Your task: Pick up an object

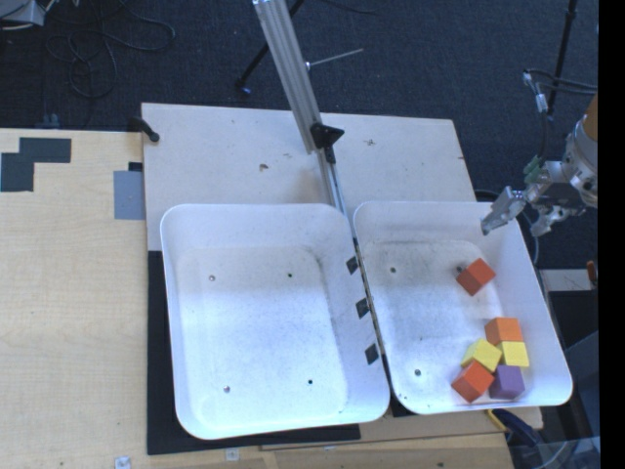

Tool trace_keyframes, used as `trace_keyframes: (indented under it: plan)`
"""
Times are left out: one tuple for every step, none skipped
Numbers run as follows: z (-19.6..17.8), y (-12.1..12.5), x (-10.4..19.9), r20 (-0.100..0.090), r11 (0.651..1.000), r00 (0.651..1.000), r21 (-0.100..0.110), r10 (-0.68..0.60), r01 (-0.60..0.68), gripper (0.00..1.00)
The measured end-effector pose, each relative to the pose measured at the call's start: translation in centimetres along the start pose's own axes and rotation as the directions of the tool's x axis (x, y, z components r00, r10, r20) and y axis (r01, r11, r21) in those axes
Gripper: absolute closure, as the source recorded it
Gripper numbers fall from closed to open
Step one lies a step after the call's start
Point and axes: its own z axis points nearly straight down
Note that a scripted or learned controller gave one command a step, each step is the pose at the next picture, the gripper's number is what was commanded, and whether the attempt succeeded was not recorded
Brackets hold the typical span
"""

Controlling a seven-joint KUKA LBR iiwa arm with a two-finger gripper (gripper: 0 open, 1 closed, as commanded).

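The gripper (pixel 516 213) hangs at about three o'clock over the far rim of the right bin (pixel 430 404), fingers spread with nothing between them. The lone red block (pixel 476 277) lies just below it, well apart from the cluster of blocks (pixel 496 358) at five o'clock. I'd worry about a finger clipping the rim, or nudging that block aside.
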Motion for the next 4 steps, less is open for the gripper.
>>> trace_keyframes:
  plan:
    - [15.7, -2.9, -1.5, -0.003, 1.0, 1.0, 0.008, 0.006, -0.006, 0.0]
    - [18.7, 3.3, -1.6, 0.0, 1.0, 1.0, -0.003, 0.003, -0.003, 0.0]
    - [17.6, 3.1, -1.6, 0.0, 1.0, 1.0, 0.001, 0.001, -0.001, 1.0]
    - [18.6, 4.0, 7.4, 0.005, 1.0, 1.0, -0.016, 0.0, 0.0, 1.0]
